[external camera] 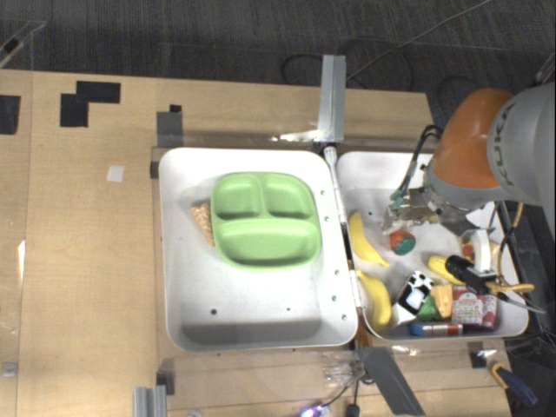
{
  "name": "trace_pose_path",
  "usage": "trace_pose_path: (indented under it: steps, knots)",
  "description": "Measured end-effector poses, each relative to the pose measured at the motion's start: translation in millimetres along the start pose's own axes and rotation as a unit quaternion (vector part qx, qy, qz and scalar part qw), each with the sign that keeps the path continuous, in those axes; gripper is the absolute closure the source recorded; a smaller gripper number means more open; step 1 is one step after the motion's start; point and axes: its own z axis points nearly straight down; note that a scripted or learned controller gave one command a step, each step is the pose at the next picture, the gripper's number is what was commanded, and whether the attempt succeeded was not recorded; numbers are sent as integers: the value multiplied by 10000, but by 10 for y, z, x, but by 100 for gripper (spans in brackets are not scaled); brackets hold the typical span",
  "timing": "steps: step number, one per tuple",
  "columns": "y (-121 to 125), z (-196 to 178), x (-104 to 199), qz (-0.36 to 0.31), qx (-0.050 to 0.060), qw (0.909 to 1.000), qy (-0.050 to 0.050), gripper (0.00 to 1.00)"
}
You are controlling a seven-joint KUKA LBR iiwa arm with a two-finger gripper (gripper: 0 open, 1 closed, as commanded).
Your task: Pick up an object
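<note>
Gripper (401, 218) hangs just above a small red-and-green object (401, 241); its spread cannot be told

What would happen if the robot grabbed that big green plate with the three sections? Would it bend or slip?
The green divided plate looks like moulded plastic, so probably stiff and light for its size. It is wide and smooth, so a two-finger gripper could likely only pinch its rim, and it might tilt or slip. It lies flat in the left bin, so it shouldn't roll.

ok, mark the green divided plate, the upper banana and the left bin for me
green divided plate (263, 218), camera view, ridge between its compartments
upper banana (364, 242), camera view, middle of its curve
left bin (252, 307), camera view, bare floor below the plate
</note>
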Motion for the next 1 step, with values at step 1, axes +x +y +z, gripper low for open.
trace_pose_path:
  steps: [1]
  knots:
    - [702,-785,451,-54,23,10000,0,100]
